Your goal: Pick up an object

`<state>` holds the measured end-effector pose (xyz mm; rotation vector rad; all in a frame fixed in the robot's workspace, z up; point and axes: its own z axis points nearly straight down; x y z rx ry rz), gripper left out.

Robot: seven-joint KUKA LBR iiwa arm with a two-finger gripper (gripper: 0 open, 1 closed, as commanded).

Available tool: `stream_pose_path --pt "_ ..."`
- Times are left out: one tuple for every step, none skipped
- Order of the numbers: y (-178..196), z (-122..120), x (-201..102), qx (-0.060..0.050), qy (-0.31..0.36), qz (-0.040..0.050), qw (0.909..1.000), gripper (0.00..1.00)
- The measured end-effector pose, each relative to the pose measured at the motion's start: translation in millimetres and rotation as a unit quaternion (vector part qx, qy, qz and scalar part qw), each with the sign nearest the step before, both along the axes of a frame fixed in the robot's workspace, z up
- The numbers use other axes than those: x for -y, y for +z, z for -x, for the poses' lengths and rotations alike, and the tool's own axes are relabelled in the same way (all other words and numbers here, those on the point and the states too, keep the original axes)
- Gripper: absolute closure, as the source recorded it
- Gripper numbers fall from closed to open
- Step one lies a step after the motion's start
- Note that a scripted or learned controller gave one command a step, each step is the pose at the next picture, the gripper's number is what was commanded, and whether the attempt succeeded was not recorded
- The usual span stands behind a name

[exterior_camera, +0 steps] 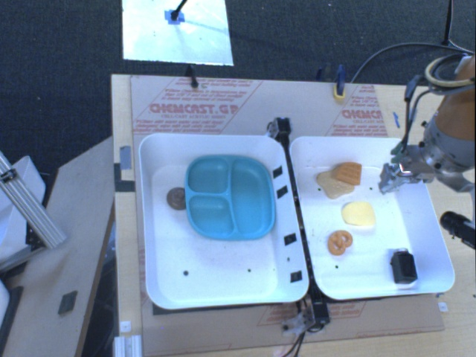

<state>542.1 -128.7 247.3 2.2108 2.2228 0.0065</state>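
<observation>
End effector [393, 177]: hangs over the far right part of the right bin [435, 236], at the end of the grey arm [454, 136] reaching in from the right; whether it is spread or pressed together cannot be told from this slant; nothing is seen caught in it

Nearest candidates: an orange-brown wedge [348, 173] lies just left of the end effector, resting against a pale tan heart-shaped piece [332, 186] a little further left; the two touch or overlap

Other candidates: a pale yellow rounded piece [358, 214] sits left of and nearer the camera than the end effector; a small pretzel-shaped item [340, 242] lies beyond that, further toward the camera; a black blocky object [403, 266] sits almost straight toward the camera from the end effector, near the bin's front edge

Handling, as a judgement: these look like small toy foods, likely light and stiff, low and flat against the bin floor, so apt to slide under a grazing touch; the yellow piece stands apart from its neighbours and seems best pinched across its narrow width; the wedge is closer but crowded by the heart

Far left of the end effector: a blue divided plate [229, 198] and a small brown disc [176, 198] in the left bin [160, 274]

Progress: no pick yet made
</observation>
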Motion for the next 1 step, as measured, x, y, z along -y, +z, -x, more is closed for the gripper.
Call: stream_pose_path --pt "4.7 -24.0 -55.3 -0.002 0.003 -0.0019 1.0 1.0"
